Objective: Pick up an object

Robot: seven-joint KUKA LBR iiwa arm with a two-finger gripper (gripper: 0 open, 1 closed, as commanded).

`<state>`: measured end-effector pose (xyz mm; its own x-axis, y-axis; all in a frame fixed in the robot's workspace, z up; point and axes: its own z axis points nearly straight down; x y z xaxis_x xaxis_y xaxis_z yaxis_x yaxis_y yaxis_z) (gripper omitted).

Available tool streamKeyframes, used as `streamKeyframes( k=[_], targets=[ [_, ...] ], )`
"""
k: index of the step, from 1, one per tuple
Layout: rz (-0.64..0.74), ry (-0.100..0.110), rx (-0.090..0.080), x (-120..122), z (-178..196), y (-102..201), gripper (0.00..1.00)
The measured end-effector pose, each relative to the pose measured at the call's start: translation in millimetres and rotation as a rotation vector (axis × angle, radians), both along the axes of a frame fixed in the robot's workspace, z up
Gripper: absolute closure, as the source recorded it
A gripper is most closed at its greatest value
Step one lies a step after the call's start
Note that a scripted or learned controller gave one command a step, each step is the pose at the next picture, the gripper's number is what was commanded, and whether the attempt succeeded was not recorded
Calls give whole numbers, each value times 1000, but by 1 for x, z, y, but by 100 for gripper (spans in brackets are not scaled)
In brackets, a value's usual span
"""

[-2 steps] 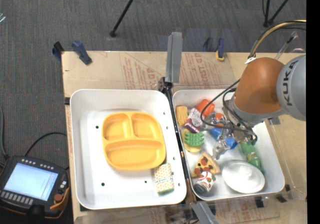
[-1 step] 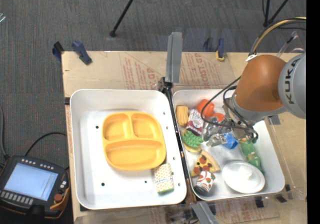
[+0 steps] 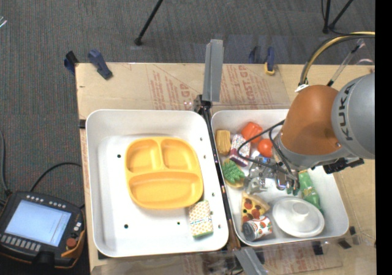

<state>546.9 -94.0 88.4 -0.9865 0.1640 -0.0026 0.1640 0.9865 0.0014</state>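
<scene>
My gripper [image 3: 271,179] hangs low inside the right bin [image 3: 340,206], beneath the orange wrist band, over the bin's middle. Crowded around it are a red pepper [image 3: 251,130], a red tomato [image 3: 264,147], a yellow corn piece [image 3: 223,141], a green leafy toy [image 3: 233,173], a pizza slice [image 3: 252,206], a small can [image 3: 257,228], a white bowl [image 3: 298,216] and a green bottle [image 3: 310,193]. The wrist hides whatever lies directly under the gripper.
The left bin [image 3: 101,163] holds a yellow divided plate [image 3: 164,171] and a small patterned box [image 3: 200,219] near its front right corner. A grey post [image 3: 213,75] stands behind the wall between the bins. A teach pendant [image 3: 38,225] lies at the lower left.
</scene>
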Motion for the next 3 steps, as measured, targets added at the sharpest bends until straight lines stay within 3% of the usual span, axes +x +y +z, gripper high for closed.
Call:
streamKeyframes(
  k=[1,2,3],
  targets=[
    [1,1,0,0,-1,0,0],
    [9,0,0,89,0,-6,0],
    [130,2,-1,25,-1,-75,0]
  ],
)
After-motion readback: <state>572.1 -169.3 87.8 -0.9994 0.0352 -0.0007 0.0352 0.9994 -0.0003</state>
